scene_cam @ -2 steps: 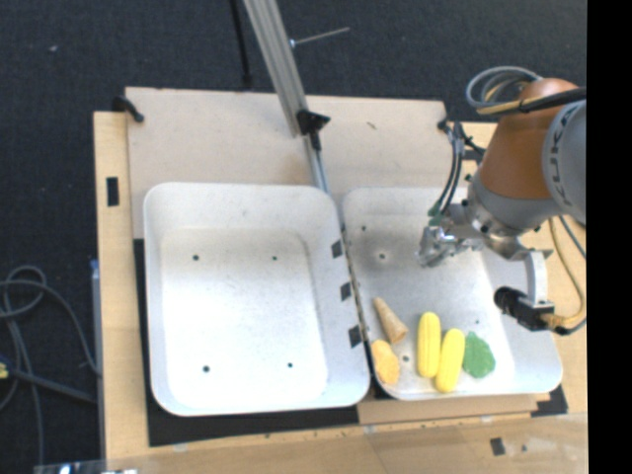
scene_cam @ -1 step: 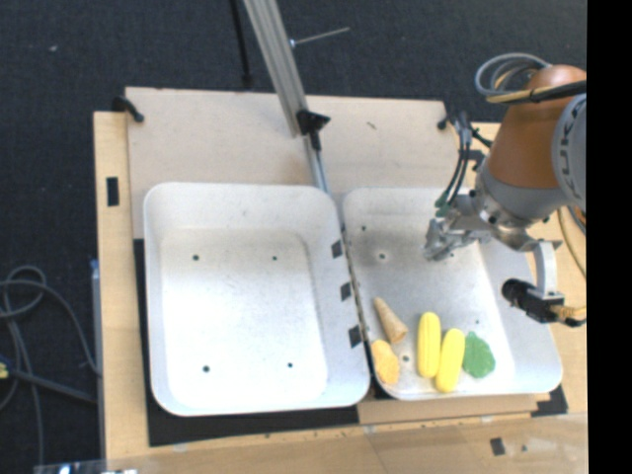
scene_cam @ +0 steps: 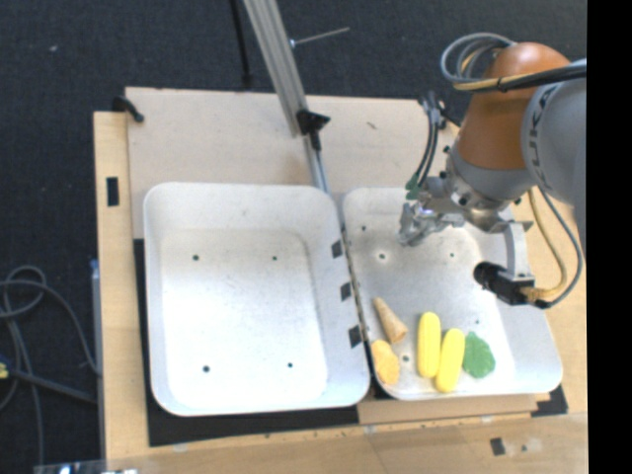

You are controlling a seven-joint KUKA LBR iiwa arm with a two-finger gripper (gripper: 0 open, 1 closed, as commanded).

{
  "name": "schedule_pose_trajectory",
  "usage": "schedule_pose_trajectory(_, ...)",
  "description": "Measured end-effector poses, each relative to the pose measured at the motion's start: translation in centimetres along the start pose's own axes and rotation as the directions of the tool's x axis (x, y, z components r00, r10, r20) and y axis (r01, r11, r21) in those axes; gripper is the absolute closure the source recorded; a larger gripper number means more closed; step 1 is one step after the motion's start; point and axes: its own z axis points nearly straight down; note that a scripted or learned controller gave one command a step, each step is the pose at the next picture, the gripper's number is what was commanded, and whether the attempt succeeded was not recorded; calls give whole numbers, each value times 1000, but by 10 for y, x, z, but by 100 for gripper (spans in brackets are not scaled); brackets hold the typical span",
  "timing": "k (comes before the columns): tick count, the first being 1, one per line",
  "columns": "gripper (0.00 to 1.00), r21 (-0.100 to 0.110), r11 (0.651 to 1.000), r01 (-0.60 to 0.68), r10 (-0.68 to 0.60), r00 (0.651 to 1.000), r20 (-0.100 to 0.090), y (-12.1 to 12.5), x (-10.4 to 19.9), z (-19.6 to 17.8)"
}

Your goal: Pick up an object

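Front edge, right bin: orange oval toy (scene_cam: pixel 385 365), two yellow corn-shaped pieces (scene_cam: pixel 429 343) (scene_cam: pixel 450 359) side by side, and a green leafy lump (scene_cam: pixel 479 355) touching the right-hand one.
Cone: tan ice-cream-cone piece (scene_cam: pixel 389 319) lies just behind the orange oval.
Right white shallow bin (scene_cam: pixel 370 215): holds all of these.
Left white shallow bin (scene_cam: pixel 247 205): alongside it.
Gripper (scene_cam: pixel 420 227): over the right bin's back half, well apart from the toys; fingers released, gripping nothing.

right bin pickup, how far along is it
Nothing looks picked yet. The gripper hangs over the upper part of the right bin, apart from the items. The yellow pieces, green piece and cone lie at its lower edge. Reaching and grasping remain.
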Motion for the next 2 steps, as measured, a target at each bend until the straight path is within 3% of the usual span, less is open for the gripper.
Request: schedule_pose_trajectory(2, 100, 0, 1000, 1, -1, 1000, -1, 46, 99, -22)
